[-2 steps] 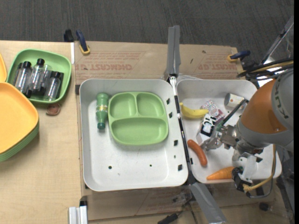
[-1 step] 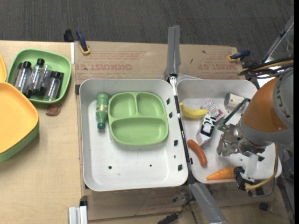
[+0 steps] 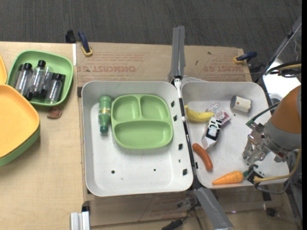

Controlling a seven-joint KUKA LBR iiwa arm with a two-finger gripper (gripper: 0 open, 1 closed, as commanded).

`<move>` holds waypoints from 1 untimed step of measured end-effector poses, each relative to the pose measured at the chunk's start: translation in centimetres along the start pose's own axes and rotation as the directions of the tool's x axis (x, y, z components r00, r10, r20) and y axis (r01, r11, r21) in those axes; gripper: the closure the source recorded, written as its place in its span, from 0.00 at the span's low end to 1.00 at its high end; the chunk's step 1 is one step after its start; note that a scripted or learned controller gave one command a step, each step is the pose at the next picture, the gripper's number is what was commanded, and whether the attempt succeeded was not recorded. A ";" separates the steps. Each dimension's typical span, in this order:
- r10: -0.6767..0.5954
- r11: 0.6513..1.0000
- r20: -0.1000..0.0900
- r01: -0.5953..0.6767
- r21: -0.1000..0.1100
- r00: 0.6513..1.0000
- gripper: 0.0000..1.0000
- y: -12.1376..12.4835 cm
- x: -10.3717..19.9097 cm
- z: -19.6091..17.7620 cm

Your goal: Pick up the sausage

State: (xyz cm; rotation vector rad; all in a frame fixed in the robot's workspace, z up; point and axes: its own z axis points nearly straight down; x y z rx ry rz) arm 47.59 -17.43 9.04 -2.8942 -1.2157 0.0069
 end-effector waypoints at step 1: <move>0.283 0.959 0.000 -0.283 0.001 0.959 1.00 2.8 -2.8 0.0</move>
